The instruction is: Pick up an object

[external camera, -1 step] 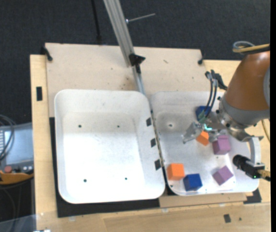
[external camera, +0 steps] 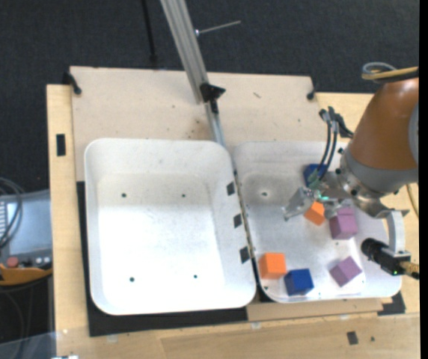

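the gripper (external camera: 309,204) is seen low in the right bin (external camera: 274,172), near the bin's middle. an orange block (external camera: 316,213) seems to be touching it, but it cannot be told if the block is held. a light purple block (external camera: 343,223) sits just beside that block, toward the right edge. near the front edge are found another orange block (external camera: 273,264), a blue block (external camera: 299,281) and a second purple block (external camera: 345,271). the left bin (external camera: 161,223) is set touching the right one.
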Robot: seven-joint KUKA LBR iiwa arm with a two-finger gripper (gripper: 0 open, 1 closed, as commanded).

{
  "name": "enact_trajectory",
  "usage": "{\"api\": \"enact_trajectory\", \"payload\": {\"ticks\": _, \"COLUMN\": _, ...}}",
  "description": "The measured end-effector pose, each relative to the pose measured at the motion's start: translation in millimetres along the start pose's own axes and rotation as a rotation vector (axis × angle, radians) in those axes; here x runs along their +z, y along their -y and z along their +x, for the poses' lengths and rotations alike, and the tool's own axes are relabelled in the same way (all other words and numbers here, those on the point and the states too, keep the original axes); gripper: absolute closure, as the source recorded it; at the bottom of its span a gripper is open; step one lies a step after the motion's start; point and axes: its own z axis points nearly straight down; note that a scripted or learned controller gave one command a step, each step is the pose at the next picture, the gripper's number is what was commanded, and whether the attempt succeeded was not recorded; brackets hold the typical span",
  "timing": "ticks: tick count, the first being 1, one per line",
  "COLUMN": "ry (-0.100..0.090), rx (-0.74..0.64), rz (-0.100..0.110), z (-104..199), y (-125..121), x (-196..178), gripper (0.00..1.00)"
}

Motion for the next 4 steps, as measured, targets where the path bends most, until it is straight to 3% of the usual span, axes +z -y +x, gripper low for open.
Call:
{"api": "enact_trajectory", "payload": {"ticks": 2, "ry": 0.000, "rx": 0.001, "rz": 0.005, "z": -5.8, "y": -6.1, "x": 101.9, "gripper": 0.00}}
{"api": "enact_trajectory", "payload": {"ticks": 3, "ry": 0.002, "rx": 0.002, "rz": 0.000, "z": -7.4, "y": -6.9, "x": 123.2, "gripper": 0.00}}
{"api": "enact_trajectory", "payload": {"ticks": 4, "ry": 0.002, "rx": 0.010, "rz": -0.005, "z": -8.3, "y": -8.0, "x": 111.5, "gripper": 1.00}}
